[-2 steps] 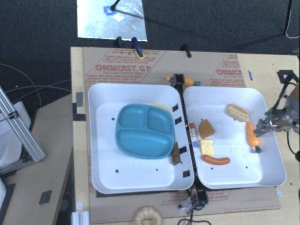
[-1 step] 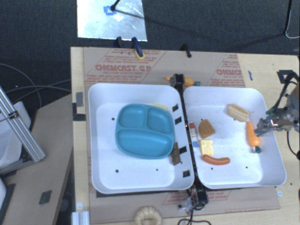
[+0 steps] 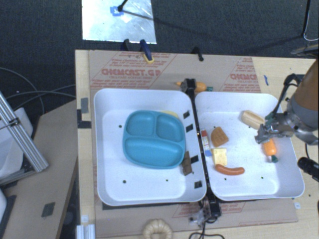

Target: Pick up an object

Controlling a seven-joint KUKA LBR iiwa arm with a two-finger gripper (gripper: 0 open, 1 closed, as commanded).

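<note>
Low, pincer (image 3: 264, 136) above orange carrot (image 3: 269, 149).

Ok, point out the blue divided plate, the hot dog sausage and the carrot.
blue divided plate (image 3: 149, 151): camera view, floor of its large compartment.
hot dog sausage (image 3: 230, 170): camera view, middle of its length.
carrot (image 3: 269, 148): camera view, orange body.

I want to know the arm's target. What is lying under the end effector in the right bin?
An orange carrot-like toy with a green tip pokes out below the end effector. Its upper end is covered, so any grip cannot be seen.
</note>
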